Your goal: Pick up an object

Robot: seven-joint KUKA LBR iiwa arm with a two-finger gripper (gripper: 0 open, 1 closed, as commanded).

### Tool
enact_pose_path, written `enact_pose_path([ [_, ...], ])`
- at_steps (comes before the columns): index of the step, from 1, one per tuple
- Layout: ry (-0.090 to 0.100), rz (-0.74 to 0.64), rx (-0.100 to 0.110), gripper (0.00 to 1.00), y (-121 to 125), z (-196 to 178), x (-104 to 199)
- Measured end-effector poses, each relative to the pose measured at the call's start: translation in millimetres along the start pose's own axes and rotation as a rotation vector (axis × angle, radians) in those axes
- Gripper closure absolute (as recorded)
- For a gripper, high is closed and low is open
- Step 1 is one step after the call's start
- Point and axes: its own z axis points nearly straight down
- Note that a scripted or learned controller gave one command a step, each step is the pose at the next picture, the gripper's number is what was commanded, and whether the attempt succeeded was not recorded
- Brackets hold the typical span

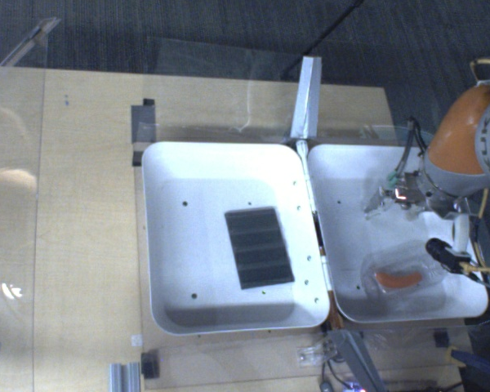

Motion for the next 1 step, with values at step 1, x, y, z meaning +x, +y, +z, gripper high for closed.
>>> enact_pose_path([
  [1,0.000,0.000,0.000,0.00,-0.1,0.1,-0.1],
])
